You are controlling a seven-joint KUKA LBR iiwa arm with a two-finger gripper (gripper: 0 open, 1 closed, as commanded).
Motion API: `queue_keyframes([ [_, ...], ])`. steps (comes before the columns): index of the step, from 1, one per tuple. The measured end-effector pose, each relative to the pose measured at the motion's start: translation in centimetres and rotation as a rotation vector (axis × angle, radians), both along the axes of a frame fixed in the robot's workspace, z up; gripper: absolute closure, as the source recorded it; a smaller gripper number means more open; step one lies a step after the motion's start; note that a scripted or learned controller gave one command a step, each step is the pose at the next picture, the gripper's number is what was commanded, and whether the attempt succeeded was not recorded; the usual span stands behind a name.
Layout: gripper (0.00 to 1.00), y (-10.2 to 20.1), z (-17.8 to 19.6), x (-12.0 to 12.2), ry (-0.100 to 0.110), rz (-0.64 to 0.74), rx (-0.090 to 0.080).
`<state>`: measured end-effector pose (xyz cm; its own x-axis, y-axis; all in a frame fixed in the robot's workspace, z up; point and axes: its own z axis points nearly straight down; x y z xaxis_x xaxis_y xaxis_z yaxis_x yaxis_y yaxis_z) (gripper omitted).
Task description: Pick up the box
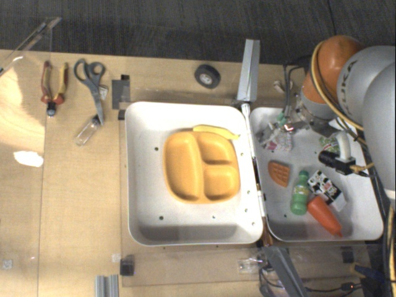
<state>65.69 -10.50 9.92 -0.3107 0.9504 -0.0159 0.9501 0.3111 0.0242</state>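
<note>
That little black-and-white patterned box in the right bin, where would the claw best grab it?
Probably from straight above, closing across its shorter sides. The box lies flat and skewed in the right bin, so the fingers would need turning to match. The carrot sits close at its lower edge and the green bottle lies to its left, so the upper and right sides look freer.

Box [325, 187] apparently right of bottle [300, 193]

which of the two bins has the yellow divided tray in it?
The left bin. The yellow three-compartment tray sits at its centre. The right bin holds small items instead: a green bottle, a carrot and a black-and-white box.
</note>
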Motion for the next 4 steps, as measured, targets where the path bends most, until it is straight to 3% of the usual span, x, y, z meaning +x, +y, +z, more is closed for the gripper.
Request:
queue_keyframes([
  [1, 1.0, 0.4, 1.6, 0.5, -0.014, 0.006, 0.005],
  [2, 0.0, 0.4, 1.6, 0.4, -0.013, 0.006, 0.005],
  [3, 0.0, 0.7, 0.1, -0.2, -0.005, 0.075, -0.002],
  [4, 1.0, 0.6, 1.6, 0.2, -0.021, 0.078, -0.007],
])
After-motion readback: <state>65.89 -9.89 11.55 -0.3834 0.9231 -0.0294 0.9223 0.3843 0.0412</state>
